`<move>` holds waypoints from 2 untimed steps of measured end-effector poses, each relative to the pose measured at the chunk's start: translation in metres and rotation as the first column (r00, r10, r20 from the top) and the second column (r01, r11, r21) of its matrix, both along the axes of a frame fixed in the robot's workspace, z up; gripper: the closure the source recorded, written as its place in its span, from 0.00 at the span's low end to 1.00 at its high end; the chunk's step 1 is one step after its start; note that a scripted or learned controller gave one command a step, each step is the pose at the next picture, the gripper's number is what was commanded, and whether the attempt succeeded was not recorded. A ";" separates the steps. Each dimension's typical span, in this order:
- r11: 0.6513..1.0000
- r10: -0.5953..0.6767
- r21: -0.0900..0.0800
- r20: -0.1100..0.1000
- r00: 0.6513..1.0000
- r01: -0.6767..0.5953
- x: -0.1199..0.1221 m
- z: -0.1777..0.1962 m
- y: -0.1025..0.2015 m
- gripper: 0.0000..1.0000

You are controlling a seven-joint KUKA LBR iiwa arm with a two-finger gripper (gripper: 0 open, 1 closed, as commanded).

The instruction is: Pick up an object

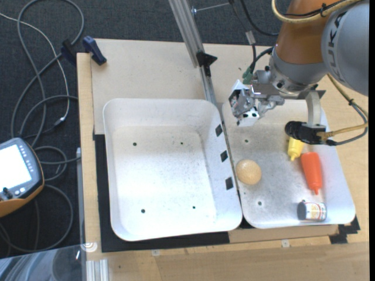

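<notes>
My gripper (244,106) hangs over the far left corner of the right bin (275,183), under the grey arm with the orange band. A small white piece with dark dots (250,116) shows right at its tip; whether it is held I cannot tell. In the same bin lie a tan ball (248,172) near the left wall, a yellow object (294,148), an orange carrot-shaped object (312,170) and a small lying jar (311,211) at the front right. All of these are nearer the front than the gripper.
The left bin (120,157) sits beside the right one, divided from it by a ridge with black clips (224,156). A slanted metal rail (188,31) runs down to the bins' far edge. A black fitting with a yellow cable (303,130) hangs over the right bin.
</notes>
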State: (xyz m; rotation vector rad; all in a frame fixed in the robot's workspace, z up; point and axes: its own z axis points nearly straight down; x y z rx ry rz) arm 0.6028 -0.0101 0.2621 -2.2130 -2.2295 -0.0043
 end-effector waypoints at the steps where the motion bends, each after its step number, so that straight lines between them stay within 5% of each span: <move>1: 1.000 -0.001 -0.001 -0.001 1.000 0.001 0.016 -0.018 0.049 1.00; 2: 1.000 -0.001 0.000 -0.001 1.000 0.001 0.021 -0.019 0.097 1.00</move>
